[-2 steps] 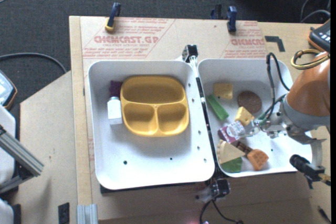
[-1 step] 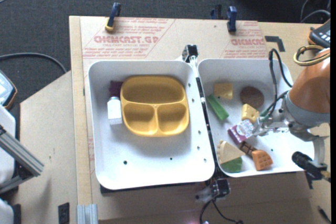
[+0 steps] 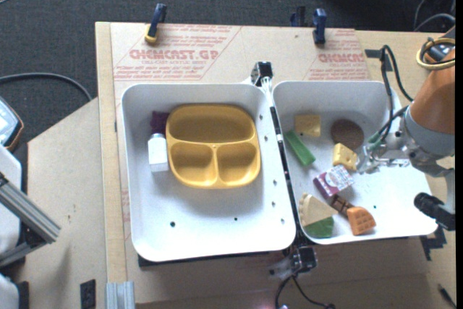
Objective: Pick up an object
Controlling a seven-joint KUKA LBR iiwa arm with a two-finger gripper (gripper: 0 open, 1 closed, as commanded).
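My gripper [image 3: 370, 157] reaches into the right bin [image 3: 376, 94] from the right, low over its floor. Just left of it lies a yellow cheese wedge [image 3: 344, 155], close to the gripper's tip; whether they touch is unclear. Below that lies a purple and white wrapped piece [image 3: 333, 181]. A brown round cookie [image 3: 347, 132] and a yellow cheese cube [image 3: 308, 125] lie toward the back. A green stick [image 3: 299, 147] lies at the left side. Near the front are a pale wedge with a green base [image 3: 315, 215] and an orange waffle piece [image 3: 359, 218].
The left bin [image 3: 137, 177] holds a yellow divided plate [image 3: 213, 145], a small white bottle [image 3: 158, 151] and a dark purple item [image 3: 159, 119] behind it. The arm's orange band [image 3: 439, 101] hangs over the right bin's right wall. Two clamps [image 3: 155, 22] [image 3: 319, 25] stand at the bench's back.
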